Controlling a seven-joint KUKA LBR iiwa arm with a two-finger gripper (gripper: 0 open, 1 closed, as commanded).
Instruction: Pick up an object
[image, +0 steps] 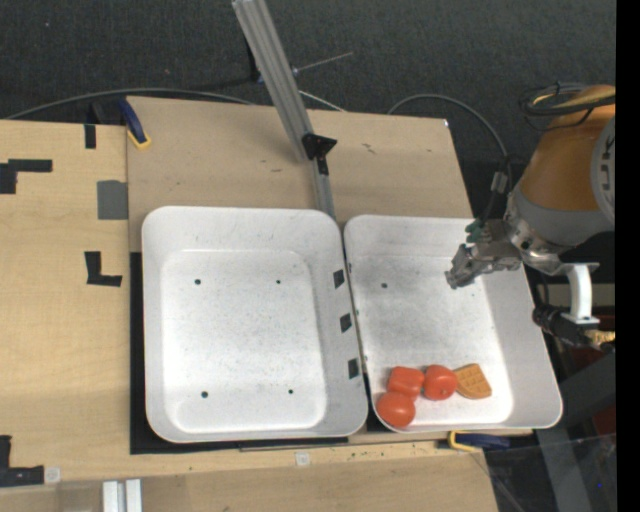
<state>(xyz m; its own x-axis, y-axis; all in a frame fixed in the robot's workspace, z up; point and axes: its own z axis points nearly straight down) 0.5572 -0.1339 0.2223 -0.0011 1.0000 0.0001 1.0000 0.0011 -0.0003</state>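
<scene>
Bench: pale wooden top (60, 300) fills the left of the frame, with black tape marks along its left side.
Left bin: the white bin (240, 320) sits centre-left, its speckled floor bare.
Right bin: the second white bin (430, 310) lies just beside it, the two rims touching down the middle of the frame.
Pole: a grey metal pole (280, 85) slants down from the top centre and ends at the seam between the bins.
Cable: a thin cable (440, 105) loops over the dark floor at upper right.
Arm: grey with an orange band (565, 180), coming in from the right edge of the frame.
Gripper: the gripper (465, 268) hangs over the upper right part of the right bin; whether the fingers are apart or together cannot be told from here.
Objects: three red tomato-like pieces (412, 390) are bunched together, with an orange cracker-like piece (473, 382) touching them on the right.
Position: the cluster lies in the bottom of the right bin, well below the gripper in the frame, with bare bin floor between them.
</scene>
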